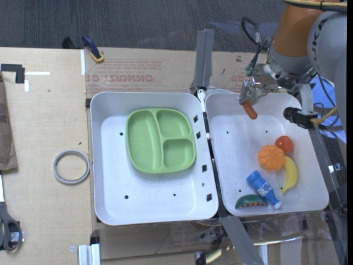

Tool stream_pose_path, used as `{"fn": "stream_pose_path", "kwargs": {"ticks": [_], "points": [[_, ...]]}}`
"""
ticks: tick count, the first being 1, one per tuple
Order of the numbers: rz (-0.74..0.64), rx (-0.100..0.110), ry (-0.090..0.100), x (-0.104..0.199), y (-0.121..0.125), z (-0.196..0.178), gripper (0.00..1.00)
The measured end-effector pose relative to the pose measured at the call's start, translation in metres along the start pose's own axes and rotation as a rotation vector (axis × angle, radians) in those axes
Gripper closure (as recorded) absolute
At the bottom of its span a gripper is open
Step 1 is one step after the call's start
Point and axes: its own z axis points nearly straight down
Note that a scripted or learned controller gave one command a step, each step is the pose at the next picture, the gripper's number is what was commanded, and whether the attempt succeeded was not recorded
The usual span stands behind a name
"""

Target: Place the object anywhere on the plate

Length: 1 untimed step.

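So the gripper [251, 100] is seen up over the back left part of the right bin [231, 148], with its jaws closed on a small orange-red sausage-like object [251, 111] that hangs just under the fingers. The green divided plate [161, 141] is sat in the left bin [110, 164], well apart from it. Lying loose in the right bin are an orange [271, 157], a tomato [284, 143], a banana [289, 174], a blue bottle [262, 189] and a watermelon slice [251, 202].

grey tape ring [71, 166] on bench | blue-yellow clamp [92, 48] at cardboard edge | metal scissors [10, 233] lower left
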Motion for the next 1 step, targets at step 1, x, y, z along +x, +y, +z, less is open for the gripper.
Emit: {"fn": "stream_pose_path", "kwargs": {"ticks": [1], "points": [[0.004,0.001,0.002,0.0930,0.0056,0.0153,1.00]]}}
